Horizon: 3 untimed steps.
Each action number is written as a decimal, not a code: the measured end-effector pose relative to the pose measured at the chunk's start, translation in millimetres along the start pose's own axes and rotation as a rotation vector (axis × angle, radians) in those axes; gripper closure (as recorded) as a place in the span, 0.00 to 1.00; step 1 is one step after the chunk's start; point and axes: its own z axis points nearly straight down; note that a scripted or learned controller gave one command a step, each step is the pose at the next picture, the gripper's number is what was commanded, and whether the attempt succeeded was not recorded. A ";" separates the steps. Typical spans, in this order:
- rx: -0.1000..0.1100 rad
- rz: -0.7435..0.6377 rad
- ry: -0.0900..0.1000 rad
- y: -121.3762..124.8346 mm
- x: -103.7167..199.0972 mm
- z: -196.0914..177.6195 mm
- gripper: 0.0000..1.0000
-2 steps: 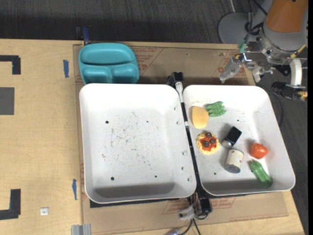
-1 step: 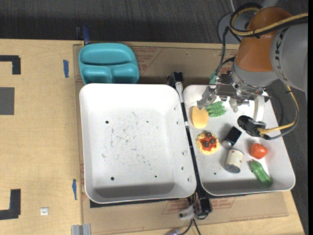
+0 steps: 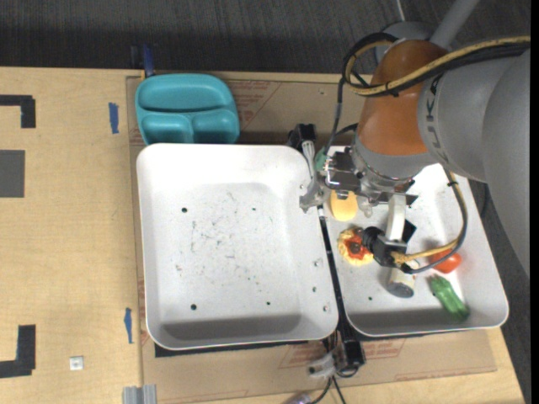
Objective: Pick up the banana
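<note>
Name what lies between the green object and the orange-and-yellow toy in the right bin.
A small pale round object lies between them, in the camera view.

A tan, cardboard-topped bench (image 3: 67, 251) carried two shallow bins side by side, rims touching. The right white plastic bin (image 3: 484, 305) lay under the claw (image 3: 341, 195). The left white plastic bin (image 3: 160, 225) spread away to the claw's left in the view. A teal divided plastic tray (image 3: 187, 112) sat beyond that bin, up and left of the claw. Blue tape strips (image 3: 114, 118) and black tape marks (image 3: 18, 112) lay farther left.
</note>
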 end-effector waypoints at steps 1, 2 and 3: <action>-0.001 -0.071 -0.001 -24.0 -84.9 -0.1 0.00; -0.001 -0.473 0.000 -83.8 -14.7 -0.1 0.00; -0.036 -0.484 -0.003 -80.9 28.4 56.9 0.00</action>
